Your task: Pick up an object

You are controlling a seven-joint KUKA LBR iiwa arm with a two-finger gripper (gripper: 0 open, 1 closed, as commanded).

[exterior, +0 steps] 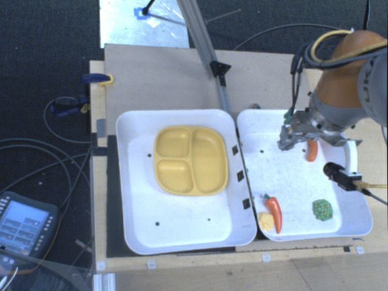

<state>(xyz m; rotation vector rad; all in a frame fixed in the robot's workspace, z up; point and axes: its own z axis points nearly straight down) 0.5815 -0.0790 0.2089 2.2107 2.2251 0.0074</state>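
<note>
Two white bins are set side by side on the bench. The left bin [136, 223] has a yellow divided tray [191, 160] lying flat in it, roughly centred toward the back.

The arm [348, 71] is reached in from the right, and the gripper [290, 139] is hung low over the back part of the right bin [285, 235]. Whether the jaws are released or clenched can't really be told from up here, since the wrist body blocks them, and nothing is seen held.

Just right of the gripper, an orange sausage-shaped thing [311, 151] is seen, partly tucked under the arm; might be a carrot, hard to call. Toward the front of that bin, a red pepper [274, 211] is laid touching a small yellow piece [265, 221], and a green ball [322, 210] is sat well apart to their right.
</note>
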